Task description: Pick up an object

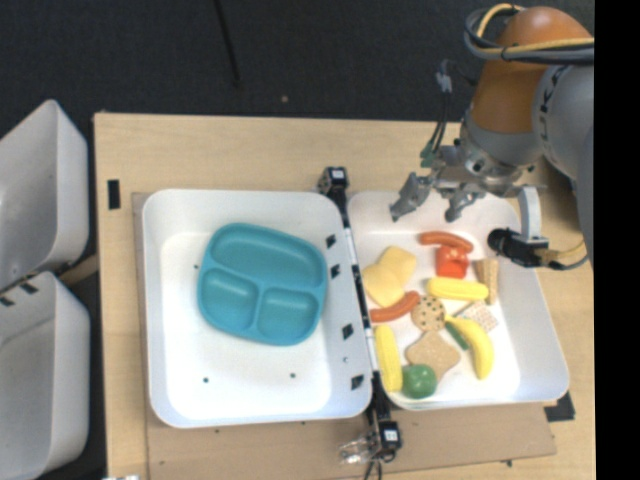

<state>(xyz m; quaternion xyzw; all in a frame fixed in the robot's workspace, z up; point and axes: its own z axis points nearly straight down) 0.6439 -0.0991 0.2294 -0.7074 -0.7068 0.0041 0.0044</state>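
Note:
My gripper [436, 201] hangs open over the far end of the right bin [530, 368], its two grey fingers spread with nothing between them. Just below it lie a red-orange sausage [445, 239] and a red piece [452, 261]. Further toward the front the bin holds a pale yellow wedge [388, 274], a second sausage [394, 307], a round cookie [429, 313], a yellow bar [458, 289], a banana [474, 344], a toast slice [432, 352], a corn cob [387, 357] and a green piece [419, 380].
The left bin [170, 388] holds a teal divided plate [262, 283]. A black clip [333, 180] sits at the far end of the seam between the bins. White chairs [35, 198] stand at the left of the bench.

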